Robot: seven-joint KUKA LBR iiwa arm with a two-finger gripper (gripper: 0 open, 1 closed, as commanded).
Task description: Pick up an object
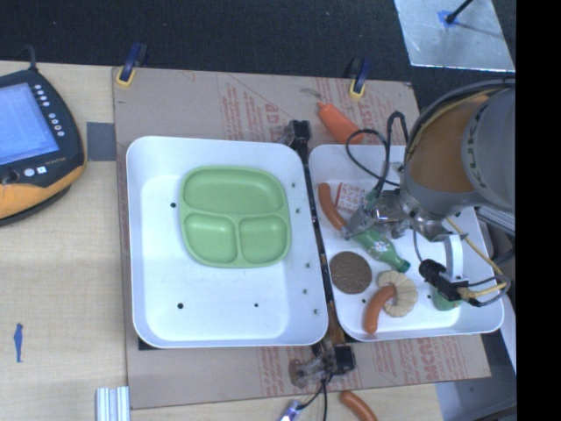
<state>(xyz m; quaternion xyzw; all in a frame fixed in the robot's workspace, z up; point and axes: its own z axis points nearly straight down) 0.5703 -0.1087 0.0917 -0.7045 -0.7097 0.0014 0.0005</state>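
Down at the near end of the right white bin, a curved brown sausage lies touching a pale ring-shaped pastry, with a round brown patty just beside. Farther in, the claw sits low over a green bottle-shaped toy and a second orange sausage; its grip I cannot tell. Crowding is the danger: a nudge could scatter neighbours, and loose black cables might snag.
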